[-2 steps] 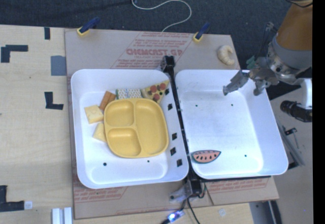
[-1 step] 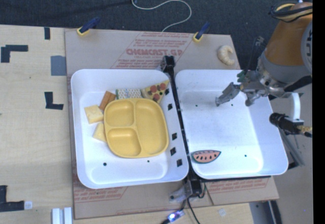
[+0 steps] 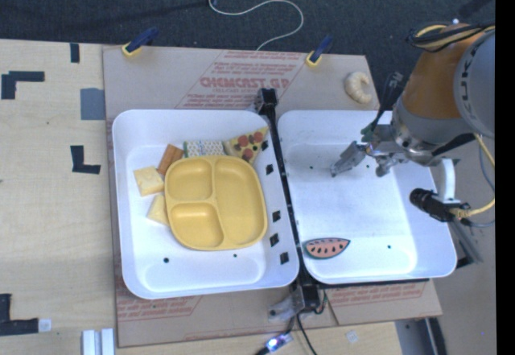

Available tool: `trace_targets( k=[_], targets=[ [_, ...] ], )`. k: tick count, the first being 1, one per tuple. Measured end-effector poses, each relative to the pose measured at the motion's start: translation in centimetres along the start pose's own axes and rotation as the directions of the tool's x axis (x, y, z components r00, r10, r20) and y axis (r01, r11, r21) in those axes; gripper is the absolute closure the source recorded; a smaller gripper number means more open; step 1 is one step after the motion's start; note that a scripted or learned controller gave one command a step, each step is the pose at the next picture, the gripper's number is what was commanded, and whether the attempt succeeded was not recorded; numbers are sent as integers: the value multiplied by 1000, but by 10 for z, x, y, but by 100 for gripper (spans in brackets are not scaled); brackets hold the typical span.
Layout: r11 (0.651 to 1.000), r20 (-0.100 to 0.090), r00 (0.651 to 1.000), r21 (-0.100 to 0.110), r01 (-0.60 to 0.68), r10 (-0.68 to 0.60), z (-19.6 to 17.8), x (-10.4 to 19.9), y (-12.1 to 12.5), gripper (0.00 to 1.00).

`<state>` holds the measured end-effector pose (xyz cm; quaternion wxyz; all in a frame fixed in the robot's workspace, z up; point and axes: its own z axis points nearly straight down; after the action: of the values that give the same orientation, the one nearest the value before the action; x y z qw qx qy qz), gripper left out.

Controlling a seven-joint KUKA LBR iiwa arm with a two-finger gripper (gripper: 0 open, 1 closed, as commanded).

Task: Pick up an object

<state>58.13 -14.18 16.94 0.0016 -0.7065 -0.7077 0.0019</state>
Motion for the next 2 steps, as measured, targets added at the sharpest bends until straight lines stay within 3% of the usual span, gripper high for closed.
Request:
trace_targets(
  k=[1, 2],
  targets=[
    [1000, -1, 1000, 2, 0, 0, 65, 1, -1, 0],
    [1000, 1, 1000, -3, 0, 0, 86, 2, -1, 0]
  ],
)
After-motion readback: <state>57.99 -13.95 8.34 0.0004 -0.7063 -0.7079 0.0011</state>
